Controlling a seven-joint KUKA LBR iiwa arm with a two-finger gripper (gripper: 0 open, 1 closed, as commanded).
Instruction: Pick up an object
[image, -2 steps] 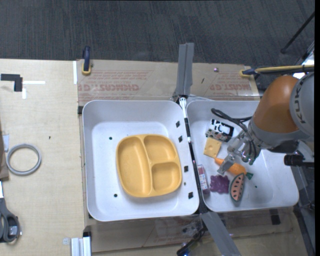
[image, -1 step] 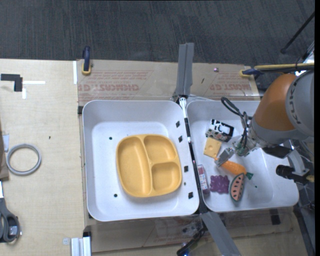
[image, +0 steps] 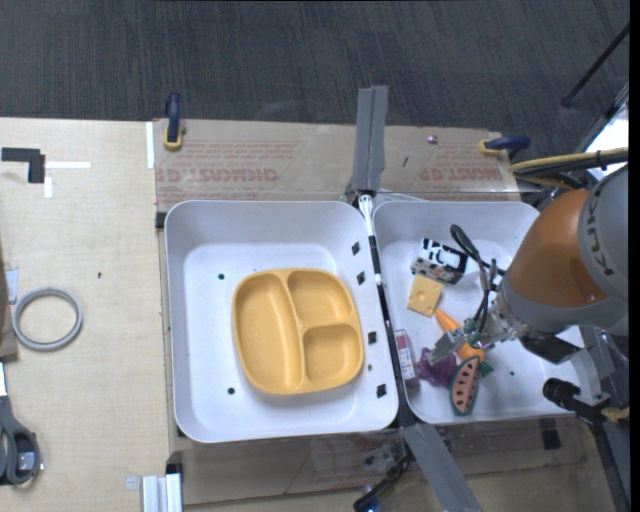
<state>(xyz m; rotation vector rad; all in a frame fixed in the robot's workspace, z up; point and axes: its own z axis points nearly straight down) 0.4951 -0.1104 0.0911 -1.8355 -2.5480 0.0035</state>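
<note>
One watermelon slice toy (image: 463, 385) just below end effector (image: 466, 344), finger state unclear, right bin (image: 520, 400)

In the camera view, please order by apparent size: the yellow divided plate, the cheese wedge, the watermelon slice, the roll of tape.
1. yellow divided plate
2. roll of tape
3. watermelon slice
4. cheese wedge

The last two look nearly alike, so their order is unsure.

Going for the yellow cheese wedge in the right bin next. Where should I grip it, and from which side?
Take the cheese wedge from straight above, closing across its two long, straight side edges. It lies flat on the right bin floor, apart from the black-and-white item above it and the carrot below, so those edges look free. The end effector sits lower right, among the toys.
</note>
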